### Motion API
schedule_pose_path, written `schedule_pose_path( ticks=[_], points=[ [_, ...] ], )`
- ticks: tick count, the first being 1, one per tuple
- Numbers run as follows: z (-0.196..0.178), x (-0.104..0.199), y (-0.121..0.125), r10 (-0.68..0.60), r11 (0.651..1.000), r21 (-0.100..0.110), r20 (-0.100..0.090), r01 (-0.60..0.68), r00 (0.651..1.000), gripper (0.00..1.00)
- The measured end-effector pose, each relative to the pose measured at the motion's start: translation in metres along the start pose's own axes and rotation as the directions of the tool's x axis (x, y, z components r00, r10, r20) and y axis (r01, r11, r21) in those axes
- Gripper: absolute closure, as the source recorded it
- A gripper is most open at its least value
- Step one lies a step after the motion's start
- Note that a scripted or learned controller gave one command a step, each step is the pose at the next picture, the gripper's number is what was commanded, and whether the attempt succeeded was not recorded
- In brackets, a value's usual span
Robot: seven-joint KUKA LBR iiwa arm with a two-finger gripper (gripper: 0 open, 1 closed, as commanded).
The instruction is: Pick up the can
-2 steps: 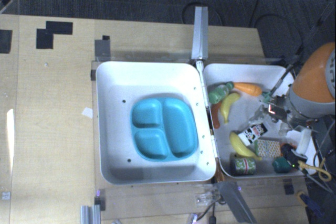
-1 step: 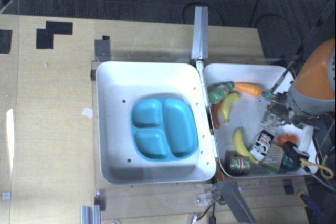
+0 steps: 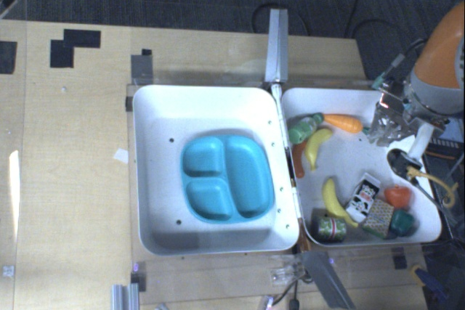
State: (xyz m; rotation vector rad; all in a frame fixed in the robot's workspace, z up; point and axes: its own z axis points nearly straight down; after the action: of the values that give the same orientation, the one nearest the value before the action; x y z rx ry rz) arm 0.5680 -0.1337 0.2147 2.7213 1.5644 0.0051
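The can (image 3: 329, 227) lies on its side in the front left corner of the right bin (image 3: 363, 156); it is dark green with a red band. My gripper (image 3: 383, 128) hangs over the back right part of that bin, just right of an orange carrot (image 3: 342, 123). It is well behind the can and apart from it, with nothing visibly held. The grey arm with its orange band (image 3: 445, 47) reaches in from the right.
Around the can lie a yellow banana (image 3: 333, 200), a small printed box (image 3: 363, 198), a patterned block (image 3: 378, 218), a red item (image 3: 397, 195) and a green item (image 3: 402, 223). Another banana (image 3: 316, 147) and a green bottle (image 3: 304, 128) lie by the divider. The left bin (image 3: 156, 156) holds a blue divided plate (image 3: 227, 176).
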Motion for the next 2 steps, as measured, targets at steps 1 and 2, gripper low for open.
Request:
schedule_pose_path(
  ticks=[1, 2],
  points=[
    [0.000, -0.065, -0.033, -0.235, 0.972, 0.000, 0.001, 0.235, 0.972, 1.00],
    [-0.026, -0.013, -0.012, 0.005, 1.000, 0.000, 0.000, -0.005, 1.000, 1.00]
  ],
)
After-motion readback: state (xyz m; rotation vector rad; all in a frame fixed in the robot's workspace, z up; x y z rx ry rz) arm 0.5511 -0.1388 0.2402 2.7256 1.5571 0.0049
